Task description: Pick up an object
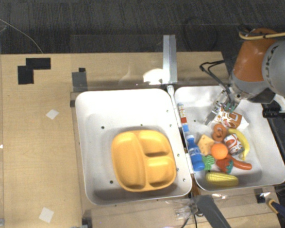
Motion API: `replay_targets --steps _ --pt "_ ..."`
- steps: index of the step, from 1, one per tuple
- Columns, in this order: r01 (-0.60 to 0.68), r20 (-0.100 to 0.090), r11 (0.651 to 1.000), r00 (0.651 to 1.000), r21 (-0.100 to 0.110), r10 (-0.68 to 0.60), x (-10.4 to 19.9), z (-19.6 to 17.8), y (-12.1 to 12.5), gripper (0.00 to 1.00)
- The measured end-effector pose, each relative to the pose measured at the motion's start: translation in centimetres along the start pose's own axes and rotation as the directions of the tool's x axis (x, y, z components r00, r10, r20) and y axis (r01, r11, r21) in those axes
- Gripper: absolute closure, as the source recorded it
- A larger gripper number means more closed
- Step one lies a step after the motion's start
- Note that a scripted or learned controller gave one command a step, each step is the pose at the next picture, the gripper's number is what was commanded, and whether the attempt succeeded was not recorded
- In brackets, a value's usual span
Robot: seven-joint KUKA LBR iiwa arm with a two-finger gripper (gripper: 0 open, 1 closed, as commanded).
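Note:
The right bin [271, 177] holds a heap of toy food: an orange [219, 151], a yellow cheese wedge [205, 144], a corn cob [221, 178], a banana [243, 144], a red sausage [241, 165], a brown pretzel [219, 130], a small can [232, 143] and a blue bottle [195, 155]. An orange-and-white snack packet [232, 119] lies at the top of the heap. My gripper [219, 109] hangs low over the bin's far part, just above and left of that packet, with the grey and orange arm [256, 66] behind it.
The left bin [93, 139] holds a yellow divided plate [143, 159]. A metal post [170, 58] stands behind the wall between the bins. A red-and-blue stick [183, 120] lies along the right bin's left wall. Cables [212, 69] run near the arm.

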State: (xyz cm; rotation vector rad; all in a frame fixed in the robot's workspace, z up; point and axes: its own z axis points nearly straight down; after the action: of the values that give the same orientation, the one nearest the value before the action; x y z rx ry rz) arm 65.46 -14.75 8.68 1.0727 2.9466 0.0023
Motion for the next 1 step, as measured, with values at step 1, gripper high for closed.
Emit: replay_targets --steps 1 --pt "-0.259 -0.016 0.966 0.966 0.007 0.259 -2.23 0.07 -1.27 0.00"
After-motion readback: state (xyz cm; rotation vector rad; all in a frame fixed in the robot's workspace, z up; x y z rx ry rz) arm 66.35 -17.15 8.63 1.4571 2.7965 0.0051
